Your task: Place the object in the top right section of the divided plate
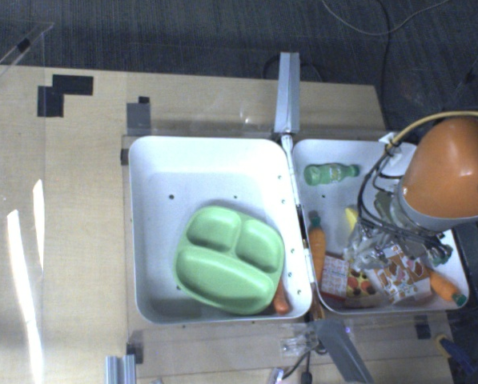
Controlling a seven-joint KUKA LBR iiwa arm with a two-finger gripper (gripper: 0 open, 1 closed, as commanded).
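1. One end effector (375,250) hung low over the right bin (367,152), among packets; whether it was spread or closed could not be told.
2. Beneath it lay a snack packet (335,277), a carrot (317,246) and a green bottle (331,173).
3. Left, the green divided plate (230,258) sat tilted.
4. Clutter could foul the pick; a released object might slide off.

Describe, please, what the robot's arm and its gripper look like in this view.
The arm shows a rounded, glossy orange band over a grey housing. Black cables loop beside it, and a yellow hose arches above. The gripper below is a silvery metal assembly; its details are blurred.
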